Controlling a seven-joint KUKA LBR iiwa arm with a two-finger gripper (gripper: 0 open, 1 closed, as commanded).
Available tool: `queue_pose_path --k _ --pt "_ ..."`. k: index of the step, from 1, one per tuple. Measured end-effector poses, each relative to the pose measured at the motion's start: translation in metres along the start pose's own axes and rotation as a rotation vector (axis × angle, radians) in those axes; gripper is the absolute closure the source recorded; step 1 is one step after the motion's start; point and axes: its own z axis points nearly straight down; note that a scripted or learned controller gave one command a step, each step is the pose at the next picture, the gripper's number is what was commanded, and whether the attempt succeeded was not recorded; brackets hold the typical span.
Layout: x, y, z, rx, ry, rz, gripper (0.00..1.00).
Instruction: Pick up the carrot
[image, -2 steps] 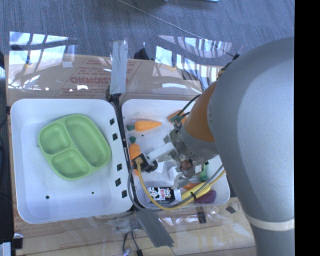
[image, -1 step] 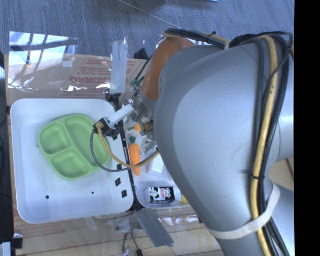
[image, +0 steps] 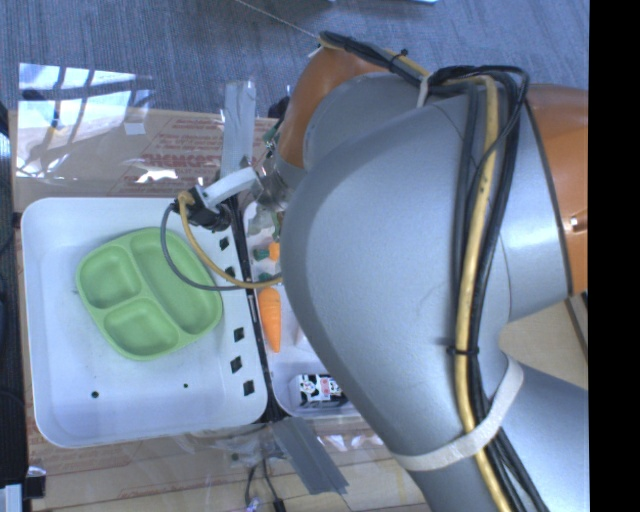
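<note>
I count two white bins (image: 60, 400), one green divided plate (image: 145, 292), one carrot (image: 270, 316), one black-and-white carton (image: 318, 390), one grey arm (image: 400, 300)

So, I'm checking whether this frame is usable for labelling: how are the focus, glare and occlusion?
In the camera view, the grey arm looms close and soft, blocking most of the right bin; the carrot and green plate read fairly sharp; glare whitens the plastic sheet at top left.
</note>
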Motion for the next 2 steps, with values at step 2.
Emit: queue_pose_path --k 2 --pt "-0.056 -0.06 -0.029 0.001 0.001 -0.006 0.0"
